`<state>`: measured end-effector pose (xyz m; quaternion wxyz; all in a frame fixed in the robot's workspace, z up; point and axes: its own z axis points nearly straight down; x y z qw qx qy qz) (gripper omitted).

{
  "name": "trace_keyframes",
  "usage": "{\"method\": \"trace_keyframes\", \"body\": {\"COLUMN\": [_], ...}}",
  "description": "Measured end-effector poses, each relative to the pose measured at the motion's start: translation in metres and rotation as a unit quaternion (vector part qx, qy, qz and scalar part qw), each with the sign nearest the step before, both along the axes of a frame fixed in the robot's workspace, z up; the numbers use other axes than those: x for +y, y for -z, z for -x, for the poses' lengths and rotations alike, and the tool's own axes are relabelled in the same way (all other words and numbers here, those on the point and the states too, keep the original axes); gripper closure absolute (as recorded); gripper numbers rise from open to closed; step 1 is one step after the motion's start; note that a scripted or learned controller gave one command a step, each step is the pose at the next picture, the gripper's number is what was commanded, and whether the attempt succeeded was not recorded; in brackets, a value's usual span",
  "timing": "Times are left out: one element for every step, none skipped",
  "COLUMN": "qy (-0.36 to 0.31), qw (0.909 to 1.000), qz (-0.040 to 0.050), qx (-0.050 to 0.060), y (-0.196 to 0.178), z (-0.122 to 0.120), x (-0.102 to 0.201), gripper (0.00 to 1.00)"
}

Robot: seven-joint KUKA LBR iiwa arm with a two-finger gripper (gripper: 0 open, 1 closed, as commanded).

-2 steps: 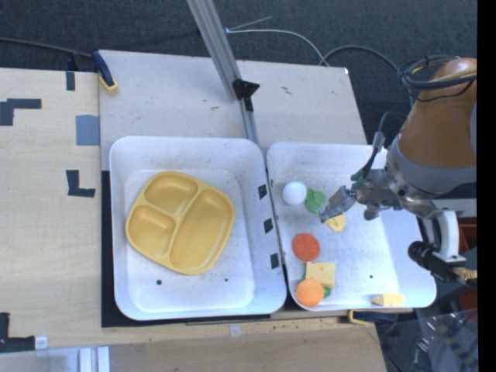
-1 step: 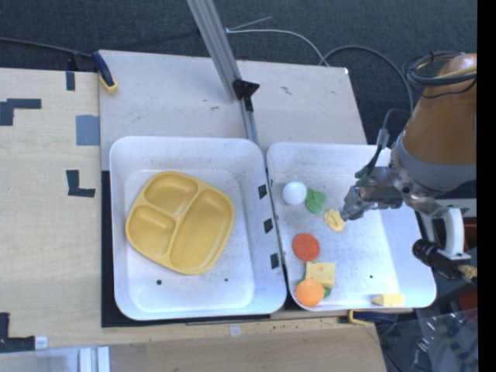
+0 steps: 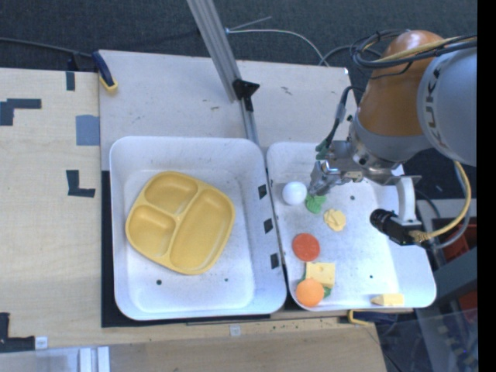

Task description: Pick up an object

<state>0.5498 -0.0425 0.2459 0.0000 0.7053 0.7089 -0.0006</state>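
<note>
The gripper (image 3: 320, 183) is hanging low over the far left part of the right bin (image 3: 403, 273), and its fingertips are reaching down onto a small green piece (image 3: 315, 204) that is lying on the bin floor directly under it. Whether the fingers are spread or pinched on that piece cannot be told from this slant. A white ball (image 3: 294, 193) is sitting just left of the green piece, close to the fingertips. A pale yellow lump (image 3: 335, 220) is lying just right of it and a little nearer. Nearer still, a red disc (image 3: 306, 247), a yellow block (image 3: 322, 273) and an orange ball (image 3: 310, 293) are lying in a loose line, well apart from the gripper. A yellow divided tray (image 3: 180, 221) is resting in the left bin (image 3: 128, 285).
</note>
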Motion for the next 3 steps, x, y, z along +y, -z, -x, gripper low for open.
{"method": "trace_keyframes", "body": {"qy": [0.001, 0.004, 0.002], "qw": [1.0, 1.0, 1.0], "qz": [-0.0001, 0.0009, 0.0006], "qx": [-0.001, 0.003, 0.001], "y": [0.014, 0.061, 0.048], "z": [-0.069, -0.068, -0.07], "x": [-0.001, -0.038, -0.036], "gripper": [1.0, 1.0, 1.0]}}
